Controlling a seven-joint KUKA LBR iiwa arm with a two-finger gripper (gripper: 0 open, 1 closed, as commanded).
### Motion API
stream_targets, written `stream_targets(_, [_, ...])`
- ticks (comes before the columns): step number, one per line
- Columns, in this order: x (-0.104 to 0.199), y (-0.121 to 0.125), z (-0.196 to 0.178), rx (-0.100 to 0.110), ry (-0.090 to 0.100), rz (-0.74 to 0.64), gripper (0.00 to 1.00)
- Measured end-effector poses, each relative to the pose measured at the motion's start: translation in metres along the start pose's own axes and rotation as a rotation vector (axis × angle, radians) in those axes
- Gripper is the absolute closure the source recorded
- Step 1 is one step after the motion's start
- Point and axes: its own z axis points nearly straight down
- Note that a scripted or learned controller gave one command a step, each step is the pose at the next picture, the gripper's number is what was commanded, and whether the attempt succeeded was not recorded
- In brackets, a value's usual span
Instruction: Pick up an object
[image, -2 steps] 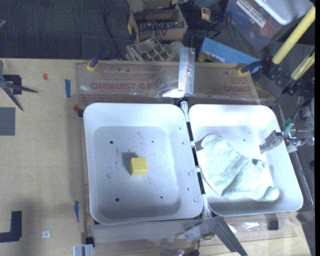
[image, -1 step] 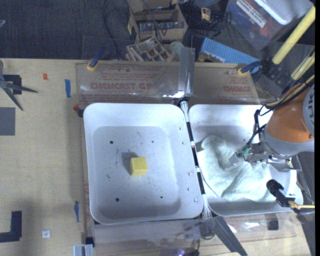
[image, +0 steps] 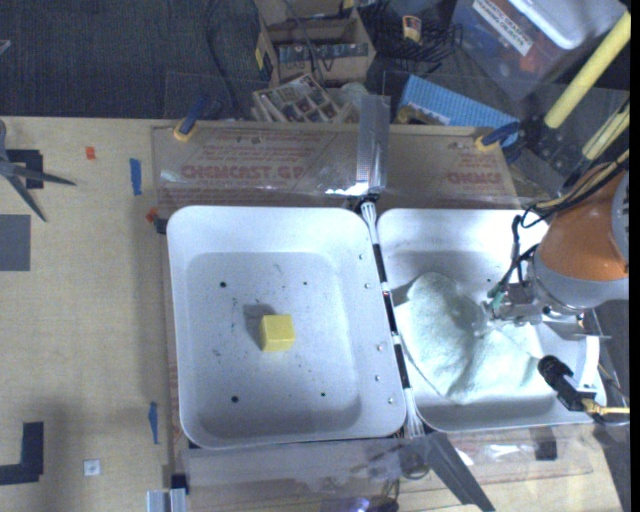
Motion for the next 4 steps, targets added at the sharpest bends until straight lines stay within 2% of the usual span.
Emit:
stream_targets(1, [0.057, 0.024, -0.073, 0.004, 0.0, 0.292, 1.0])
stream_targets(2, [0.059, 0.064, -0.073, 0.006, -0.001, 0.679, 1.0])
stream_targets(3, [0.066, 0.05, -0.073, 0.011, -0.001, 0.946, 1.0])
stream_targets(4, [0.115, 0.011, -0.073, 0.012, -0.003, 1.189, 1.0])
